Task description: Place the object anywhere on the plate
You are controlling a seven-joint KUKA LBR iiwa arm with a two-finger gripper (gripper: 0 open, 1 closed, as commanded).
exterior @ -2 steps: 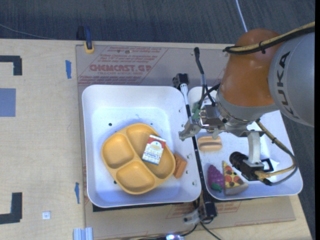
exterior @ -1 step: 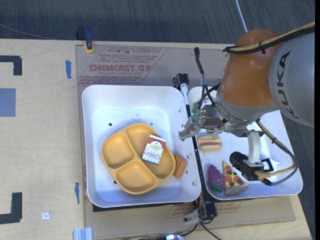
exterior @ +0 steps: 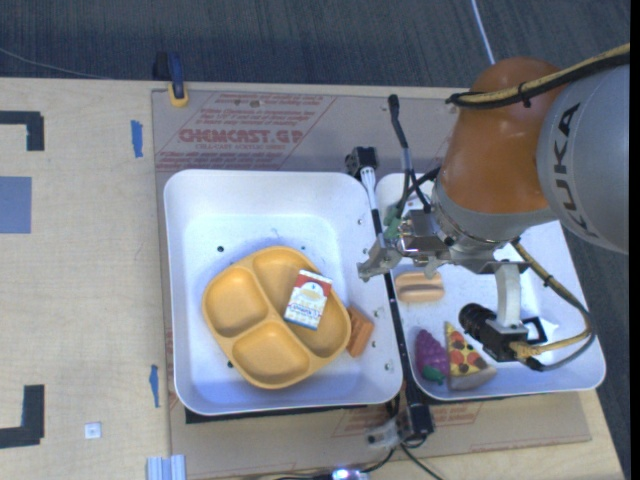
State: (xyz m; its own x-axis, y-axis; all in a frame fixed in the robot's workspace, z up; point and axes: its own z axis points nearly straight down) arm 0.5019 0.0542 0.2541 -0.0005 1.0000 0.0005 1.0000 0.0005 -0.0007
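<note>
Camera view: yellow plate [exterior: 262, 330] in left bin [exterior: 200, 218], small carton [exterior: 308, 301] already lying on its right compartment, likely the placed object. Gripper [exterior: 420, 251] hovers over the right bin [exterior: 585, 363], above a hotdog toy [exterior: 419, 287]; finger opening can't tell, nothing visibly held.

Bright, even overhead light; soft shadows inside the white bins [exterior: 190, 268], mild glare on their walls (focus fairly sharp throughout).
</note>
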